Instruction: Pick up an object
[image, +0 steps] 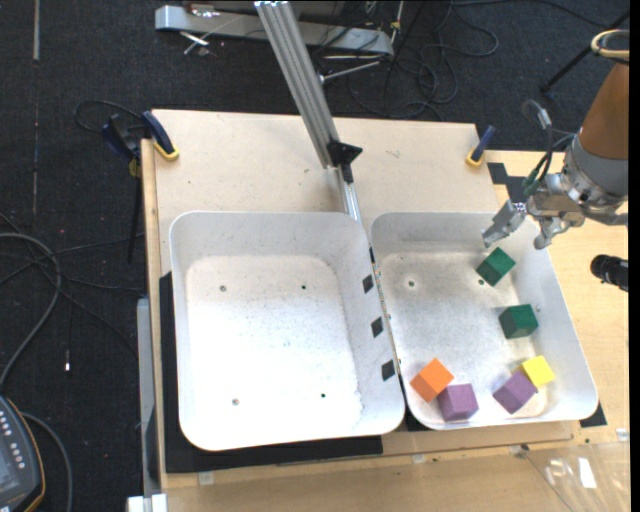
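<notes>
My gripper (523, 229) hangs over the far right part of the right bin (430, 235), its two fingers spread open with nothing between them. Just below it and slightly left lies a green block (495, 267), tilted, apart from the fingertips. A second, darker green block (518, 321) sits lower in the same bin. Along the bin's near edge lie an orange block (432, 379), a purple block (458, 401), another purple block (514, 391) and a yellow block (537, 371).
The left bin (200, 240) stands beside the right one, parted by a raised rim with black marks. A slanted metal pole (305, 85) crosses the bench's far side. Clamps sit at the bench's far corners.
</notes>
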